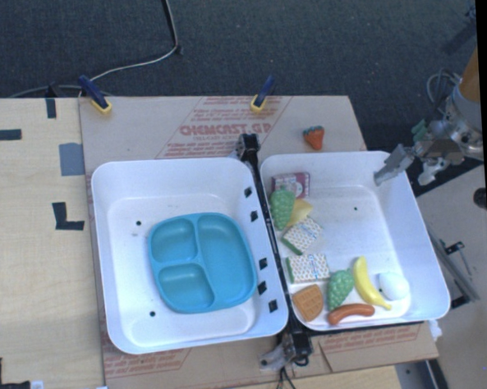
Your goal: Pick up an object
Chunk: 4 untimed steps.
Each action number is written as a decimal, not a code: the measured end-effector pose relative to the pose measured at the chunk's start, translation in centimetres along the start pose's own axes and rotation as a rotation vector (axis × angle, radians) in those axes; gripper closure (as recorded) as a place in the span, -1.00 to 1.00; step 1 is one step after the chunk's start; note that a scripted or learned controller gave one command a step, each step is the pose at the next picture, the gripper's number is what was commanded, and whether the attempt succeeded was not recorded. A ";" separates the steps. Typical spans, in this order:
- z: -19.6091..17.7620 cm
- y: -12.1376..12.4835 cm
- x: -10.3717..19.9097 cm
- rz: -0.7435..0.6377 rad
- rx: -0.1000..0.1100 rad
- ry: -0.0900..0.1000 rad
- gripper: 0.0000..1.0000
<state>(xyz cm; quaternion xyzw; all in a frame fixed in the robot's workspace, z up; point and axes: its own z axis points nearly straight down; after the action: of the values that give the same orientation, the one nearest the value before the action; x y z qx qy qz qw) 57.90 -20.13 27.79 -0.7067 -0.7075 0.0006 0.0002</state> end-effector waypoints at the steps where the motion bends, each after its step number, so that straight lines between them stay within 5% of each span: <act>1: 10.1 -0.9 6.5 -0.001 0.003 0.003 -1.00; 2: 18.1 3.0 8.4 0.001 0.000 -0.001 -1.00; 3: 19.2 8.9 8.0 -0.001 0.002 -0.004 -1.00; 4: 18.2 8.9 8.0 -0.002 0.006 -0.004 1.00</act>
<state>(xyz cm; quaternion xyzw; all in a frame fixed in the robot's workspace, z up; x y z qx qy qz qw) 66.74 -12.11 9.57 -0.7060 -0.7082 0.0042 0.0009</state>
